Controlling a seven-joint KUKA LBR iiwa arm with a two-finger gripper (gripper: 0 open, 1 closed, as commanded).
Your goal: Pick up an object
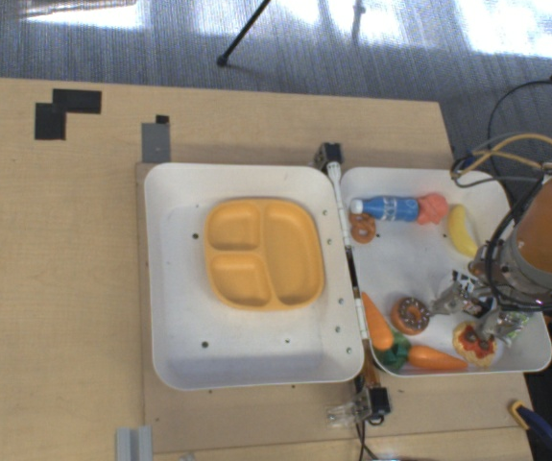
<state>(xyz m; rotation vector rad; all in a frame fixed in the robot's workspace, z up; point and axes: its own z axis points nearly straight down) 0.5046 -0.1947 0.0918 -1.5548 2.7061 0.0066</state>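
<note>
My gripper [469,313] hangs low over the right bin [410,257], near its front right corner, below the orange wrist band. It is open, with one finger [445,303] beside a chocolate sprinkled donut [412,315] and the other above a small pizza piece [474,344]. Nothing sits between the fingers. Two orange carrots lie at the bin's front, one [378,323] against the left wall and one [436,358] along the front wall. At the back lie a blue bottle [391,208], a pink object [433,208], a yellow banana [462,230] and a small brown ring [362,227].
The left bin [180,353] holds an orange sectioned plate [261,254]. A divider rail [345,248] runs between the two bins. Cables [506,152] loop above the arm at the right. The tan bench [55,286] stretches to the left.
</note>
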